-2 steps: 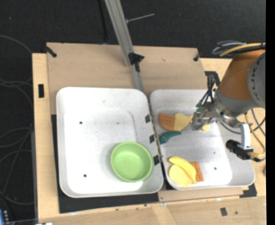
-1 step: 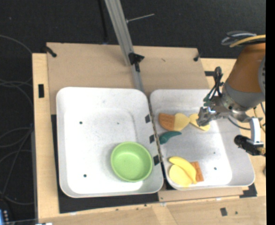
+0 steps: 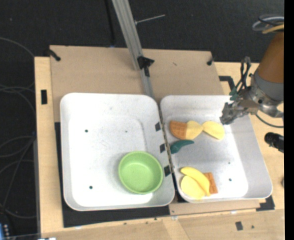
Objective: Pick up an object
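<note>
Hovering over the right bin point(image 3: 247, 149), your gripper point(image 3: 228, 115) is sitting near that bin's upper right part, just beside the small yellow piece point(image 3: 214, 130). Whether the fingers are open or shut, I cannot tell from this angle; the tip is showing as a dark grey blur, and nothing is visibly sitting between the fingers. Contact with the yellow piece is also unclear; they are reading as very close, maybe touching at its upper right edge.

You are looking at two white bins side by side on the bench point(image 3: 45, 149).

Left bin point(image 3: 86, 119): one green bowl point(image 3: 140, 172), sitting upright near the lower right corner.

Right bin, counting:
- one orange-and-tan piece point(image 3: 182, 129), lying near the upper left, touching a pale yellow piece at its right side
- that pale yellow piece point(image 3: 195, 129), lying between the orange one and the small yellow piece by the gripper
- one teal item point(image 3: 181, 145), lying just below the orange piece, close to the left wall
- two yellow pieces at the bottom: a banana-like one point(image 3: 197, 176) lying across a rounder one point(image 3: 189, 187)
- one small orange block point(image 3: 211, 183), touching the banana-like piece on its right

That is making seven loose items in the right bin and one in the left. The grey arm point(image 3: 267, 81) with its orange band is reaching in from the right edge.
</note>
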You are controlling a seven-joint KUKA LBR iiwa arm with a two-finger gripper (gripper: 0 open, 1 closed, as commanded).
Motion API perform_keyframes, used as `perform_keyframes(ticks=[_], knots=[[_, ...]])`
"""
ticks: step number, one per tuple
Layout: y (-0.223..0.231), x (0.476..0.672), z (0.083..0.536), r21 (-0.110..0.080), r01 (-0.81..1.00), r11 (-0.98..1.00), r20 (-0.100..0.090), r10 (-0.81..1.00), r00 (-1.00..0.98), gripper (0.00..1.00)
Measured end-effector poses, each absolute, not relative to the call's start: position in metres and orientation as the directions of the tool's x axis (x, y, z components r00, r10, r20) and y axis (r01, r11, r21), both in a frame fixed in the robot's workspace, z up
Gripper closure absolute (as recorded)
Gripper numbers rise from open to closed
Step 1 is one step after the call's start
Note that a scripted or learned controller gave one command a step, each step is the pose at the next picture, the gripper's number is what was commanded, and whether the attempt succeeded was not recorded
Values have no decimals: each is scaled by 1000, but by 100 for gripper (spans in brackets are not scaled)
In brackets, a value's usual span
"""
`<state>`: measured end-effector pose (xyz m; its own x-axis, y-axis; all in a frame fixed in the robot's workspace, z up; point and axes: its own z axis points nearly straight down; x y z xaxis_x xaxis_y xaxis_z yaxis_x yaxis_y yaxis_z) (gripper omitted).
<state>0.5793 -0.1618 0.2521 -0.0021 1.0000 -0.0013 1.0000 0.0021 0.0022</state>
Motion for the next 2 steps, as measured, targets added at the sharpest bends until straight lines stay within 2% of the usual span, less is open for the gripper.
perform_keyframes(ticks=[1,2], knots=[[-163,581,296,6,1000,4,-1,1000,-4,100],[-118,594,279,0,1000,5,-1,1000,-5,100]])
